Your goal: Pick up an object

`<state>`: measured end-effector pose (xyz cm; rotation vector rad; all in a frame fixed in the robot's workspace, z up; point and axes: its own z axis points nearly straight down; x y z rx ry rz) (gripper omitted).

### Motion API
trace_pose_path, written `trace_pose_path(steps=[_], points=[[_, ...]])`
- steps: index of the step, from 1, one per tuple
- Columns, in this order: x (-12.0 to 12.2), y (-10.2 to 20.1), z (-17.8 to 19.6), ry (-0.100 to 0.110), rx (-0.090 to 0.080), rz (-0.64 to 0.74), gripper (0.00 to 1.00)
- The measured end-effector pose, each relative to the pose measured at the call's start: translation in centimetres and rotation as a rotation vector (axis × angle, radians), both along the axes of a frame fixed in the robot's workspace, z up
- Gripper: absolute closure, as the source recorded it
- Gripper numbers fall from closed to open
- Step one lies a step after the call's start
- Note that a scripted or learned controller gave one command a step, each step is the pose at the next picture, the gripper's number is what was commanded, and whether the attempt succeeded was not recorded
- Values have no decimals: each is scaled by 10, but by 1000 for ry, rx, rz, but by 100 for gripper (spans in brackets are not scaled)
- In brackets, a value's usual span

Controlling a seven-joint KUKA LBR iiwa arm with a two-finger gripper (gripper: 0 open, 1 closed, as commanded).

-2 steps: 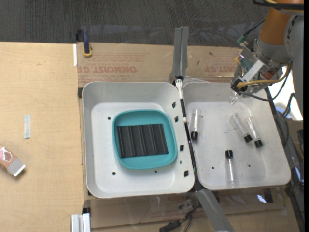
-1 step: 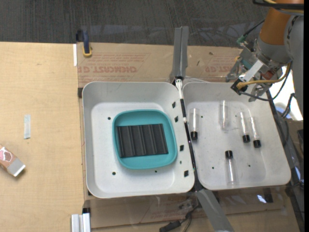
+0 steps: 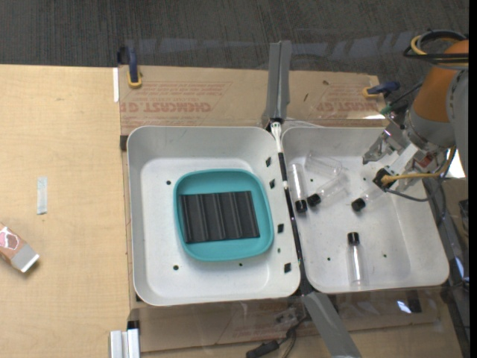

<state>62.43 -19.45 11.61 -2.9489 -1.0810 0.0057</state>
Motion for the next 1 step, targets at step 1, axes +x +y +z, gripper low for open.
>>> trace_pose_path(steps=[1], points=[[-57, -16, 26, 0, 2, 262, 0]])
